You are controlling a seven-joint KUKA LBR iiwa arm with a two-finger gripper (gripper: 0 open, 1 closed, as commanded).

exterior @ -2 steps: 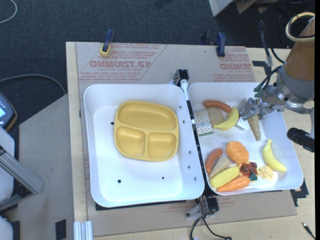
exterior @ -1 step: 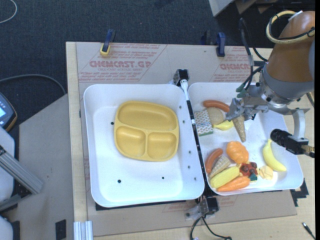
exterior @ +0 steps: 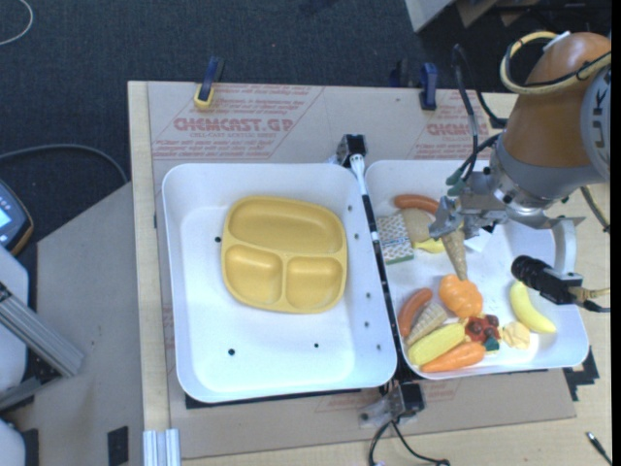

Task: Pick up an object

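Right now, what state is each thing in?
yellow tray: upright, compartments bare, in left bin.
end effector: low over right bin.
banana: lying flat.
carrot: lying by the near wall.
sausage: lying at the far end.

The brown cardboard sheet [exterior: 262, 119] covering the surface carried red printed words, "CHEMCAST GP", above the left bin; the same print repeated at the right, partly hidden and unreadable.

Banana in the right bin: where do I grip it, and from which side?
Grip the banana across its middle from straight above, fingers set across its width. It lies flat and apart near the bin's right wall, with free floor on both long sides.
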